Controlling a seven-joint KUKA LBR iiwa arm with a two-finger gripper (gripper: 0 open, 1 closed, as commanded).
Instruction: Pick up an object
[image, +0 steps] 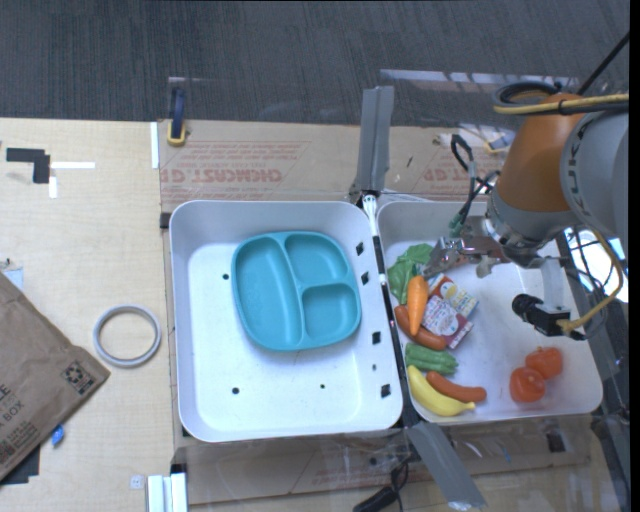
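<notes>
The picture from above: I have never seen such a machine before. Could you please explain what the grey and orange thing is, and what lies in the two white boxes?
The grey and orange thing is a robot arm, reaching in from the right. At its end is a gripper, a small two-finger hand, low over the right bin. I cannot tell whether it holds anything. One camera, fixed above the bench, looks down at a slant.

The left bin holds a blue divided plate. The right bin holds toy food: a carrot, a banana, something leafy and green, a small printed packet and two red-orange pieces. Left of the bins, a ring of tape lies on the bench beside a cardboard box.
</notes>
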